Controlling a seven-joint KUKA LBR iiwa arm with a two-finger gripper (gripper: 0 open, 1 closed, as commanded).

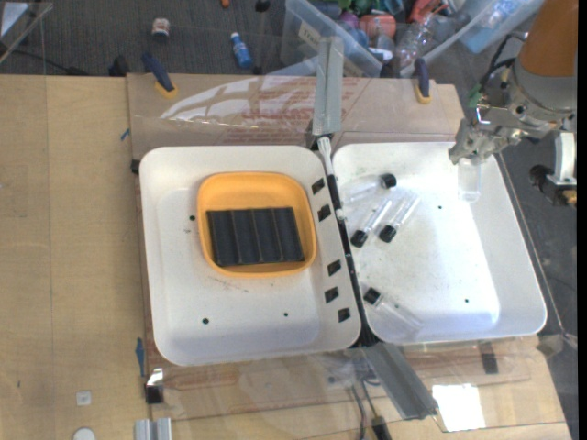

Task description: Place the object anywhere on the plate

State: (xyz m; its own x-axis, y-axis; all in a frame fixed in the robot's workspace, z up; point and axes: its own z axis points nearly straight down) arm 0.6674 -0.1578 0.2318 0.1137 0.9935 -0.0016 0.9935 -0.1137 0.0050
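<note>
On the desk (64, 246), two shallow white bins sit side by side. Left bin (174, 328) carries the orange plate (213, 191), which has a dark ribbed insert (255, 236) lying across its centre. Right bin (459, 282) contains several clear tubes with black caps. Two of them, the tube pair (390, 216), lie close together near the middle-left of that bin, long axes running diagonally from upper right to lower left, caps at the lower-left ends. Another capped tube (371, 189) lies just above them, and one more (390, 308) rests near the lower-left corner.

The arm enters from the right, and its gripper (477, 145) hangs over the upper-right corner of the right bin. A clear, tube-like shape (470, 180) appears just below the gripper, but whether it is clamped or merely lying beneath cannot be determined, and the gripper opening cannot be read.

Governing relation: the plate lies well to the left of the gripper, across the divider (335, 236) between the bins. The tube pair lies left and below the gripper, between it and the plate.
</note>
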